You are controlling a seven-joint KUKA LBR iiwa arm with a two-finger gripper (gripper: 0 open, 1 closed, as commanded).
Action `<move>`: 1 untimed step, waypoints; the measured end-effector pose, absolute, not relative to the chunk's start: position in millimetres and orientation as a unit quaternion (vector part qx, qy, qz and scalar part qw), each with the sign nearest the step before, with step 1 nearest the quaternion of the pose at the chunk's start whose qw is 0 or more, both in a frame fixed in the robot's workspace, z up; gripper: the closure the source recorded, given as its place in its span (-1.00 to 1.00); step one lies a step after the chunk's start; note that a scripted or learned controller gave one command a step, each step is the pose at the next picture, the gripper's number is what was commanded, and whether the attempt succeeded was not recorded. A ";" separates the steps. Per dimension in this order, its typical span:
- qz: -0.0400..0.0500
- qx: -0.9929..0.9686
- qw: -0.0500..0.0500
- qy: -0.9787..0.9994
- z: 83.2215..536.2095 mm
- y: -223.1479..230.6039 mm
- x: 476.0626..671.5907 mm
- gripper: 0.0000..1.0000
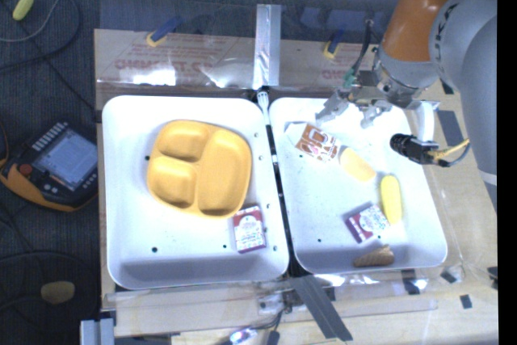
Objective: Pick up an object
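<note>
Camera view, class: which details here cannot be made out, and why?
- Print on the small red-and-white packet in the left white bin: too small.
- Brown lump at the right white bin's front wall: identity unclear, too small.
- Grey arm: cut off by the right edge.
- Gripper: finger gap blurred.

Floor (pixel 48 36): dark grey carpet w/ black cables looping across it. Bench (pixel 202 61): tan board top, clear plastic sheet taped over rear edge. Orange-edged handheld pendant (pixel 52 166) lies on floor at left. Small yellow item (pixel 23 6) upper left.
</note>
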State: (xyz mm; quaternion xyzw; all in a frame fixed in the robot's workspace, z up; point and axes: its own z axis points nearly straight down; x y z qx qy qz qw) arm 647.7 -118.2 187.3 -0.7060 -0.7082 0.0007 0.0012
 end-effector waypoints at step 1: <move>-0.009 -0.715 -0.012 -0.699 120.5 -107.8 659.3 -1.00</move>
